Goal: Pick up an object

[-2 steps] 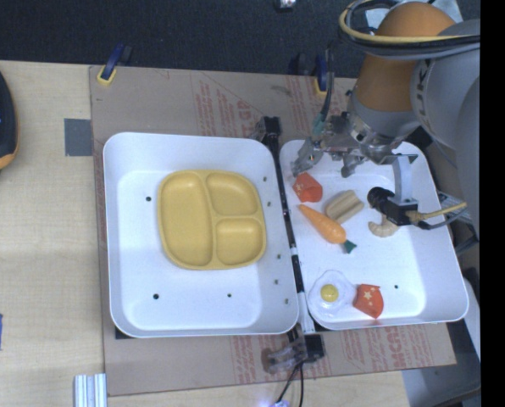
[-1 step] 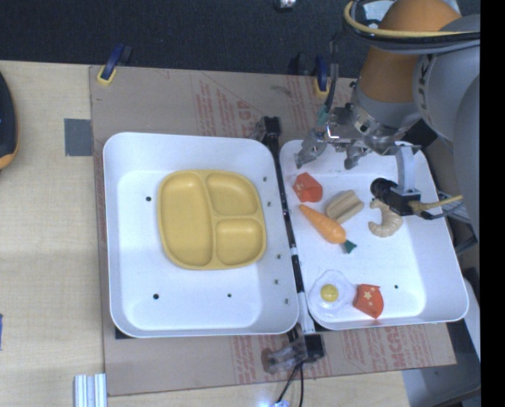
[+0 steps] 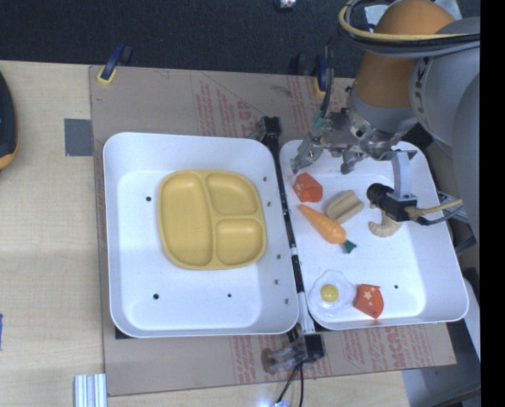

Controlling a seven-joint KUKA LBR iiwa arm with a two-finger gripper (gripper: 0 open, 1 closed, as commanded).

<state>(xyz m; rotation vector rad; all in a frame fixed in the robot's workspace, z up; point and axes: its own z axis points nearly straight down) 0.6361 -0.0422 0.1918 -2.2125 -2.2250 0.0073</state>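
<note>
The grey metal jaws (image 3: pixel 337 147) are seen over the far edge of the right shallow white plastic bin (image 3: pixel 430 270); how far they are parted cannot be told, and nothing is seen held. Just below them lie a red wedge-shaped toy piece (image 3: pixel 308 187), a tan ridged bread-like piece (image 3: pixel 343 204) and an orange toy carrot (image 3: pixel 324 224). Nearer the front rest a toy fried egg (image 3: pixel 330 292) and a red toy strawberry piece (image 3: pixel 369 300). A yellow sectioned plastic plate (image 3: pixel 211 219) sits in the left white bin (image 3: pixel 130 253) on the worktop (image 3: pixel 41 253).

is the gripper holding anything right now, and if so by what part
Nothing is held. The gripper hangs at the far edge of the right bin, above the orange wedge, with no object between its fingers.
</note>
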